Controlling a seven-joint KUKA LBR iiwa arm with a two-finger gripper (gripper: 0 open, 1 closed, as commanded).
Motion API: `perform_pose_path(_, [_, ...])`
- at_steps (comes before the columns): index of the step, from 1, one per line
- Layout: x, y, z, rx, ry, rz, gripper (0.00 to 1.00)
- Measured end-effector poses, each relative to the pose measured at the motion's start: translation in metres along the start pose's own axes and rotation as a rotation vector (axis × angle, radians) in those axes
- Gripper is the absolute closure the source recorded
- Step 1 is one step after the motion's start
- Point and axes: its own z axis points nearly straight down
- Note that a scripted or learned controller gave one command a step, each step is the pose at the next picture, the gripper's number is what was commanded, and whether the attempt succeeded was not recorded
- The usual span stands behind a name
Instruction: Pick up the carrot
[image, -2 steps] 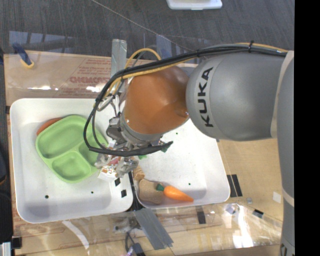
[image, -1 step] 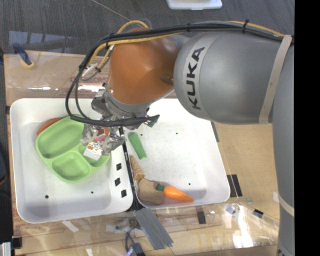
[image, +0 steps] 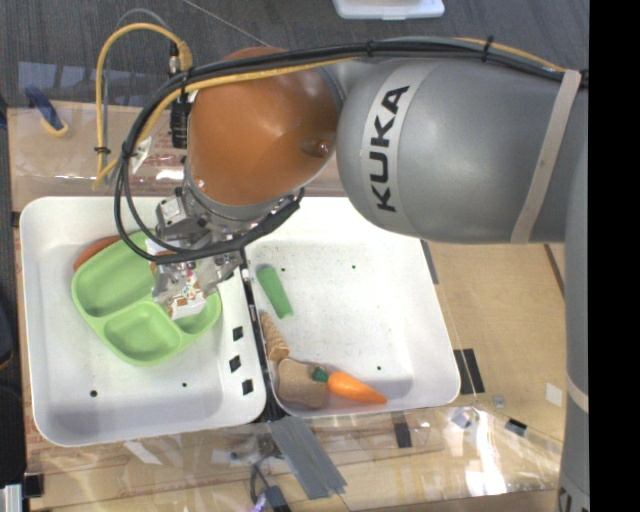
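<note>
The carrot, orange with a small green top, lies at the front of the right bin, resting against a tan object. My gripper hangs over the left bin, above the right edge of a green divided plate, well left of the carrot and farther back. The arm's orange band and grey wrist cover the area above it. Nothing can be made out between the gripper's tips.
A green stick-shaped piece lies in the right bin near the divider. A brown textured item sits beside the tan object. An orange-red thing peeks from behind the green plate. Yellow and black cables loop over the back left.
</note>
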Motion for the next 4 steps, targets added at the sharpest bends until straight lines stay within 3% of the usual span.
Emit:
perform_pose_path(1, [0.131,0.109,0.053,-0.010,0.003,-0.089,1.00])
perform_pose_path(2, [0.095,0.103,0.052,-0.002,0.000,-0.488,1.00])
perform_pose_path(3, [0.036,0.097,0.052,-0.002,-0.001,-0.678,1.00])
perform_pose_path(4, [-0.015,0.042,0.016,-0.002,-0.001,-0.853,1.00])
